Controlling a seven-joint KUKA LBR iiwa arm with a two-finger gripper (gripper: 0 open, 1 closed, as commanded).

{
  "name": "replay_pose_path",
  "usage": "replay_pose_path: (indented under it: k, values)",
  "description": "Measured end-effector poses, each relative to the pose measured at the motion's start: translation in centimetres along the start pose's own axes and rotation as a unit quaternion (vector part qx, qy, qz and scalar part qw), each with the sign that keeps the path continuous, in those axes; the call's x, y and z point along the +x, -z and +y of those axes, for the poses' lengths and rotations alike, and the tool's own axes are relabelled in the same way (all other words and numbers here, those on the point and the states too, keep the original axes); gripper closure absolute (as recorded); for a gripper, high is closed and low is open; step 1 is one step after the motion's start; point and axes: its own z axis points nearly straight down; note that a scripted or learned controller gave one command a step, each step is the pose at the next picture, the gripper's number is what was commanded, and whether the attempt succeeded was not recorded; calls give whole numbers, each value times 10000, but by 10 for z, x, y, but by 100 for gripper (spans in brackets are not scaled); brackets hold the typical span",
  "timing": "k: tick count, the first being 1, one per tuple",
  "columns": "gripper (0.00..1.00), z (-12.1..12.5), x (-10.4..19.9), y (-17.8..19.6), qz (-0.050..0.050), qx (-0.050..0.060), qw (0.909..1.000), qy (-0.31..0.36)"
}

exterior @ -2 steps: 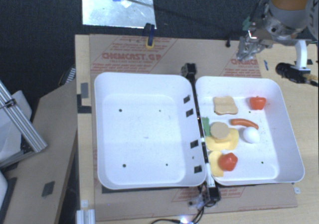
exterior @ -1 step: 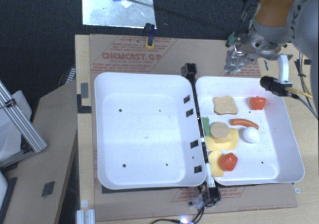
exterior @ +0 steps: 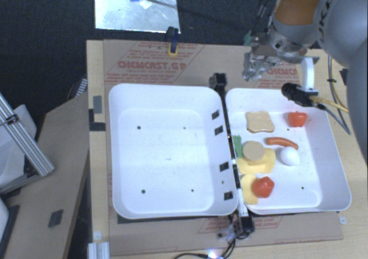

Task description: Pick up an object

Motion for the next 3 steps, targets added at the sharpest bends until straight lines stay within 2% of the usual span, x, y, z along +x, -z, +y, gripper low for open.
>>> replay_pose_path:
  k: [1, 2, 3]
  values:
    - [100, -1, 20, -47, 1, 20, 10000, -2]
    - [100, 0, 119, -24, 11, -6, 10000, 24]
    - [100, 1, 168, -79, 3, 5, 10000, -1]
